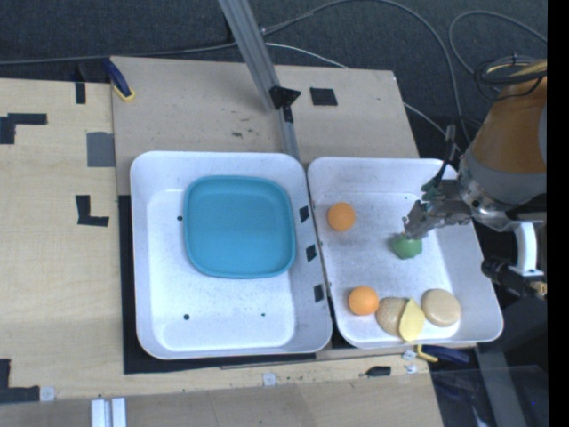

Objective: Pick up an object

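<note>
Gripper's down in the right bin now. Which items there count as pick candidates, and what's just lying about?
Pick candidates, right bin:
small green round object, directly under the gripper
upper orange ball
lower orange ball
two tan rounded lumps
yellow wedge-shaped piece

Lying about:
blue square plastic plate in the left bin

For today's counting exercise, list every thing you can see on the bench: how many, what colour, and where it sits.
bins: two, white, side by side on the bench
plate: one, blue, in the left bin
orange balls: two, right bin, one near its left wall, one toward the front
green object: one, right bin, just under the claw
beige pieces: two, right bin, front
yellow piece: one, between the beige pieces
arm: one, grey and orange, from the right
claw: one, dark, over the green object
</note>
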Tool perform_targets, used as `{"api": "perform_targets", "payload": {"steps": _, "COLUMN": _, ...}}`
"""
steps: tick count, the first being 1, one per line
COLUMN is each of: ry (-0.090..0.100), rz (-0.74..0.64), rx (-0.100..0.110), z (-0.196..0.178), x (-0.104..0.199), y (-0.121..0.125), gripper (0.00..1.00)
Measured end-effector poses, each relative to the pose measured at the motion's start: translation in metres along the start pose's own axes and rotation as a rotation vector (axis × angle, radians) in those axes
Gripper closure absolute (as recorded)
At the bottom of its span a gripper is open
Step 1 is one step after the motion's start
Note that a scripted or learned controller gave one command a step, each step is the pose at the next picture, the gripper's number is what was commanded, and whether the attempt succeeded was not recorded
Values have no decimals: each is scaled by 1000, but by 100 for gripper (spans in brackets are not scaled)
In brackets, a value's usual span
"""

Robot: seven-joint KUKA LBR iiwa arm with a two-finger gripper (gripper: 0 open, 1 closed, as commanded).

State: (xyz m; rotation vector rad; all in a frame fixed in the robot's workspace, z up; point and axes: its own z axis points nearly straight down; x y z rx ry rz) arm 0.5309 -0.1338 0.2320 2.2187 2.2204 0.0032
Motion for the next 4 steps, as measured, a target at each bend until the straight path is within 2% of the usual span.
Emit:
{"api": "perform_targets", "payload": {"steps": 1, "ry": 1, "rz": -3, "rx": 4, "z": 7, "x": 42, "y": 25, "gripper": 100}}
{"api": "perform_targets", "payload": {"steps": 3, "ry": 1, "rz": -4, "rx": 3, "z": -9, "x": 133, "y": 62, "gripper": 100}}
{"api": "perform_targets", "payload": {"steps": 4, "ry": 1, "rz": -4, "rx": 4, "z": -5, "x": 193, "y": 81, "gripper": 100}}
